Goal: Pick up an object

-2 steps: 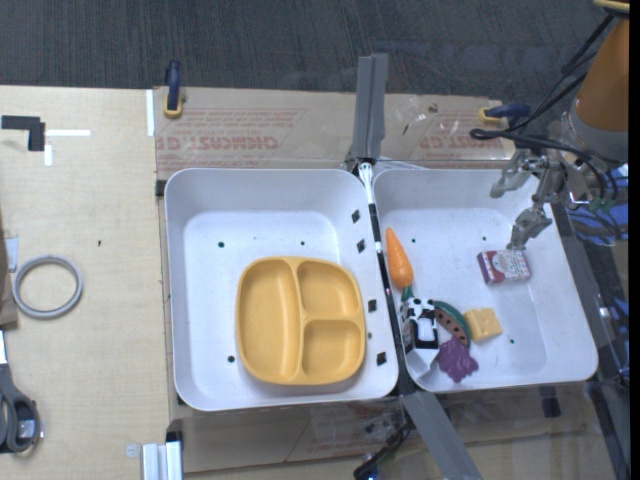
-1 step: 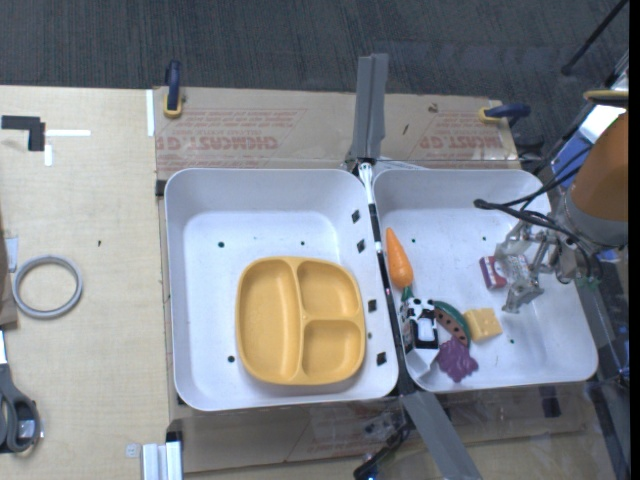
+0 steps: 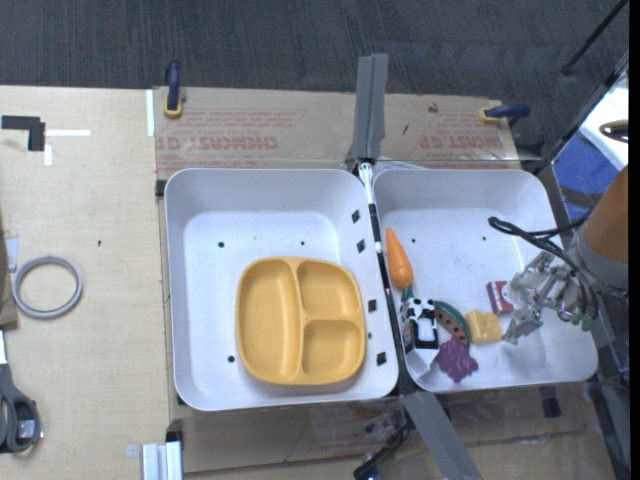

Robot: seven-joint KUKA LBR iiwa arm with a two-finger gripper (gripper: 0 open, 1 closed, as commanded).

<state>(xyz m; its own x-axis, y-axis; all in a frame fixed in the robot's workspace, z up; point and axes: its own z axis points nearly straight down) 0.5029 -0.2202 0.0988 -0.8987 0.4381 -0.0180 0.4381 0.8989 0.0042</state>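
Toward the front of the right bin (image 3: 455, 193), a loose cluster of small objects lies on the white floor. A yellow block (image 3: 483, 326) sits at the cluster's right end, just beside a purple toy (image 3: 456, 359) and a green curved piece (image 3: 450, 315). A black-and-white toy (image 3: 420, 324) rests against the divider, and an orange carrot (image 3: 399, 256) lies further back along the same divider. A small red item (image 3: 499, 295) lies between the yellow block and the gripper (image 3: 527, 308). The gripper sits low over the bin floor, just right of the yellow block; its metal fingers stand apart with nothing between them. A black cable (image 3: 525, 232) arcs above it. The left bin (image 3: 260, 193) contains a yellow divided plate (image 3: 300, 320). A grey tape ring (image 3: 43, 286) lies on the bench (image 3: 80, 198), well left of both bins.
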